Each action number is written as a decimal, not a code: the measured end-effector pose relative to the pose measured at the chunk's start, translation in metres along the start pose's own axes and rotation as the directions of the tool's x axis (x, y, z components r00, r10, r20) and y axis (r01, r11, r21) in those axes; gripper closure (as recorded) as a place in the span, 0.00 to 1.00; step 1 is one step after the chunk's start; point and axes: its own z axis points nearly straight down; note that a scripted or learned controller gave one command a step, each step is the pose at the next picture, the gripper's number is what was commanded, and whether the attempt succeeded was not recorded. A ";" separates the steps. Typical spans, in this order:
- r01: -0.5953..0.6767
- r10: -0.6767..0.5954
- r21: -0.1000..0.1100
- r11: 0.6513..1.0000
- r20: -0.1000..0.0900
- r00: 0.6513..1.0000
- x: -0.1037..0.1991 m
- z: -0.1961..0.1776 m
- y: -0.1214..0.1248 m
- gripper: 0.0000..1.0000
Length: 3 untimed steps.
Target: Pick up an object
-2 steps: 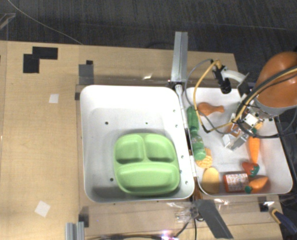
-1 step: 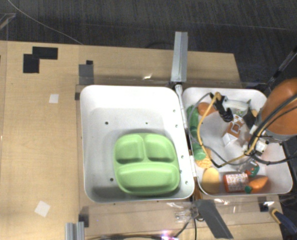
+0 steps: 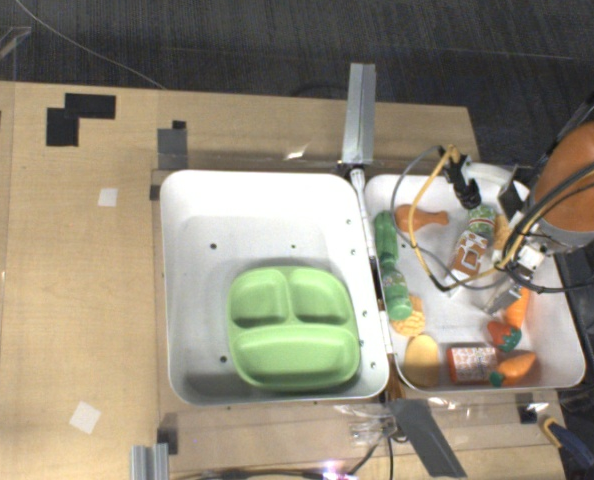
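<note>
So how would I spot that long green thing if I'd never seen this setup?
Find the right bin, the one crowded with toy food. Look along its left wall, by the divider between the two bins: the green cob lies there lengthwise. It is the one long, all-green piece there; its neighbours are orange, yellow or red.

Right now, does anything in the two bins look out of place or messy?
Nothing looks spilled or broken. The green divided plate sits slightly askew in the left bin. The right bin is crowded: toy food lies jumbled, with the arm's cables looping over it near the gripper.
</note>
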 end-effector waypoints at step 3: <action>0.276 -0.276 -0.004 0.961 -0.003 0.961 -0.065 -0.001 -0.060 0.00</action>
